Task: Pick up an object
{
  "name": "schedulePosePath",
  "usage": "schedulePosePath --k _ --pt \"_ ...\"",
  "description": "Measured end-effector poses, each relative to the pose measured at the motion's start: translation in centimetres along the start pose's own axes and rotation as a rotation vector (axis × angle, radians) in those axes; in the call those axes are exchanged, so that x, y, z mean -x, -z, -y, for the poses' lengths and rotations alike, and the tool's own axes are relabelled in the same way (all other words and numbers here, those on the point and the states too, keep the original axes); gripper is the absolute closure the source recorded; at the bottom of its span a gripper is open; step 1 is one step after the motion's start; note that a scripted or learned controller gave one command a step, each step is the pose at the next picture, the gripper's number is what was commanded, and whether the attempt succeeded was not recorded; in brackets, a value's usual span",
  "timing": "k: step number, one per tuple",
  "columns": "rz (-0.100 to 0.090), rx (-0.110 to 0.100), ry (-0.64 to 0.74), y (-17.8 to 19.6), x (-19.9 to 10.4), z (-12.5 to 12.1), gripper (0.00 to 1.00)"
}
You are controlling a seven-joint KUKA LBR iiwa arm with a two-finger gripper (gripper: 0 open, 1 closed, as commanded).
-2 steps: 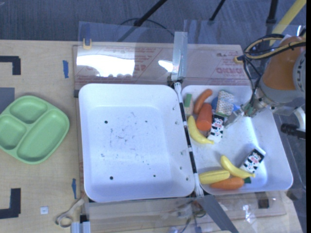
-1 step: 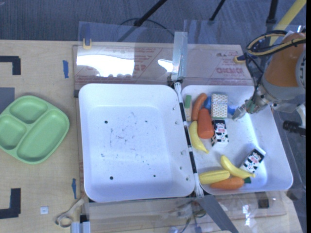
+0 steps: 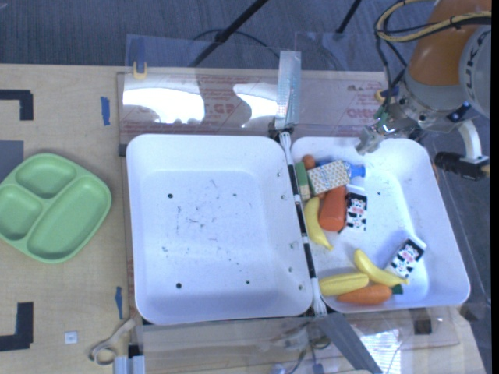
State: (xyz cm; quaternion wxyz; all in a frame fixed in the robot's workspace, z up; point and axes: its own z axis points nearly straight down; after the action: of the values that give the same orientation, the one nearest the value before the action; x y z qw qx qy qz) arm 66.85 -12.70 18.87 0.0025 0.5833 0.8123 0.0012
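The right bin (image 3: 440, 209) holds several objects. A speckled tan box (image 3: 327, 176) lies at its back left, with a small blue item (image 3: 357, 171) beside it. Below that are an orange-red block (image 3: 333, 209), a yellow banana (image 3: 314, 224) and a cow-patterned carton (image 3: 356, 210). At the front lie another banana (image 3: 374, 269), a yellow piece (image 3: 341, 284), an orange carrot (image 3: 365, 294) and a second cow-patterned carton (image 3: 407, 257). My gripper (image 3: 370, 140) hangs over the back edge of the right bin, apart from all the objects.
The left bin (image 3: 156, 170) sits beside the right one, with a divider (image 3: 300, 209) between them. A green divided plate (image 3: 51, 205) rests on the bench at far left. A clear plastic wall (image 3: 203, 100) stands behind the bins. Cables loop above the arm (image 3: 448, 45).
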Motion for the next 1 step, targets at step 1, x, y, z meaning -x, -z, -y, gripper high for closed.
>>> schedulePosePath --k 1 --pt "0.0 -0.001 0.0 -0.04 -0.01 0.01 0.0"
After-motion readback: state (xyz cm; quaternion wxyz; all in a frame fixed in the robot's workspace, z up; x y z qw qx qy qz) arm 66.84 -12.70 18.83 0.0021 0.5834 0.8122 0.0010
